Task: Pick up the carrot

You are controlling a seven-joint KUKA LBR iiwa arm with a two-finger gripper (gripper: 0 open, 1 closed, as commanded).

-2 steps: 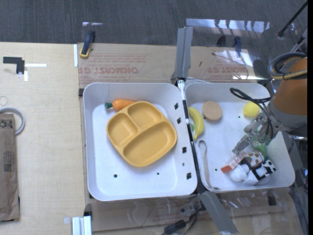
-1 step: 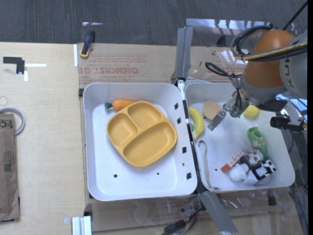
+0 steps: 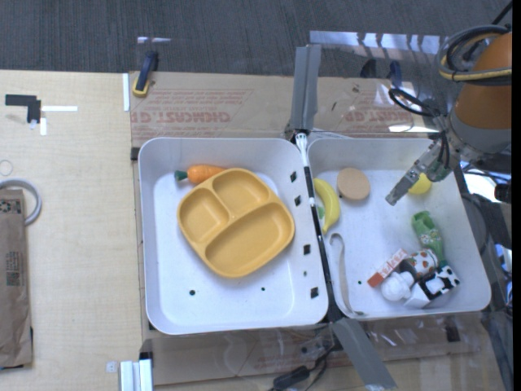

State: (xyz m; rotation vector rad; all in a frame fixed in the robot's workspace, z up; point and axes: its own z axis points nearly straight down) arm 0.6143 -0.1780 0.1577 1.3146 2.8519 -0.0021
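Observation:
The carrot [image 3: 202,172], orange with a green top, lies on its side in the left bin [image 3: 163,300], near the far left corner. It touches the far rim of a yellow divided plate [image 3: 236,221]. My gripper [image 3: 404,187] hangs over the far part of the right bin [image 3: 476,243], well to the right of the carrot. It slants down to the left, right beside a small yellow item [image 3: 421,184]. Nothing shows in its grasp.
The right bin holds a banana [image 3: 328,202] along its left wall and a round tan disc [image 3: 353,183]. It also holds a green item [image 3: 426,232], a red-and-white packet [image 3: 389,267], a black-and-white toy [image 3: 422,282] and a grey strap [image 3: 338,269]. A brown bag [image 3: 12,267] lies on the bench at far left.

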